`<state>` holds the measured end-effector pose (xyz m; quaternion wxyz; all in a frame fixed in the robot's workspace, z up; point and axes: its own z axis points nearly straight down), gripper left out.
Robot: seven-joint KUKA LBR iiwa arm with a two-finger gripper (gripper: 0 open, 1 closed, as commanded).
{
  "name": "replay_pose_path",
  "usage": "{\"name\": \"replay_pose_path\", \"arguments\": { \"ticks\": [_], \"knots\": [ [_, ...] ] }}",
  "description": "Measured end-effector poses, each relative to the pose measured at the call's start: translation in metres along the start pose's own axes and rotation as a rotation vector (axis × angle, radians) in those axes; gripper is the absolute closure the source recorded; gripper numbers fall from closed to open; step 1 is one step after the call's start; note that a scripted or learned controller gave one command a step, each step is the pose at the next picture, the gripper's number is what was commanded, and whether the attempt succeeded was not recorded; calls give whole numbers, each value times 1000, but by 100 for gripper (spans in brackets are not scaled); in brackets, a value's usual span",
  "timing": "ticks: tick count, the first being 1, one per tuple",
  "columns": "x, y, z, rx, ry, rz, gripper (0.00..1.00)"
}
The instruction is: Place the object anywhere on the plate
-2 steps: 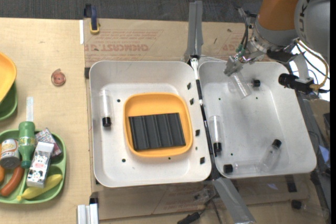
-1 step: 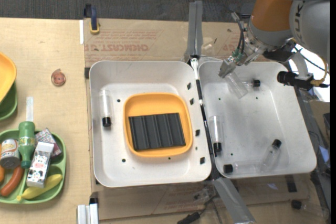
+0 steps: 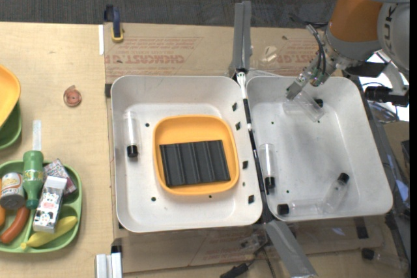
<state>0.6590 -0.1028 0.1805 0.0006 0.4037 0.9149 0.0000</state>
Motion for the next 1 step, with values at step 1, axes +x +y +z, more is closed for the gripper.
{"name": "replay_pose_path", "arguments": {
  "ticks": [1],
  "knots": [
    [5, -4, -35, -2, -3, -232, 100]
  ]
}}
